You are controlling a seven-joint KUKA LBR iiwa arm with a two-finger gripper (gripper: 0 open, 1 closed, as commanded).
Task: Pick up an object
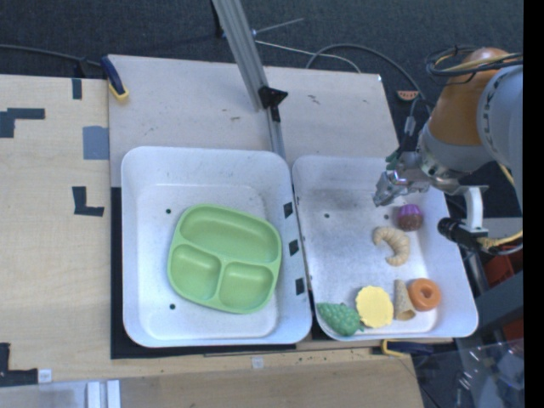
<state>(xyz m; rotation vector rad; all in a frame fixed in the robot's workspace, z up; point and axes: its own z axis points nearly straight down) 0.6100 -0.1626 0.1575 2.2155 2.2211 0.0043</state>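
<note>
I am watching the gripper (389,189) hanging over the upper part of the right bin (340,219), and I cannot tell from this angle how it is set. It is sitting just up and left of a small purple object (410,218), close to it but with nothing visibly in its grasp.

Working from the near edge of that bin, I am seeing a green leafy toy (340,318) lying in the near corner, with a yellow round piece (374,306) touching it on the right. Just beside that, an orange ring like a doughnut (423,294) is leaning against a small tan piece (401,300). Further in, a pale curved croissant-like toy (393,245) is lying just below the purple object.

In the left bin (144,228), a green divided plate (225,258) is resting flat, its three compartments facing up.

Beyond the bins, a grey metal post (242,41) is slanting across the pale board (195,100), and the arm (472,113), grey with its orange band, is reaching in from the right.
</note>
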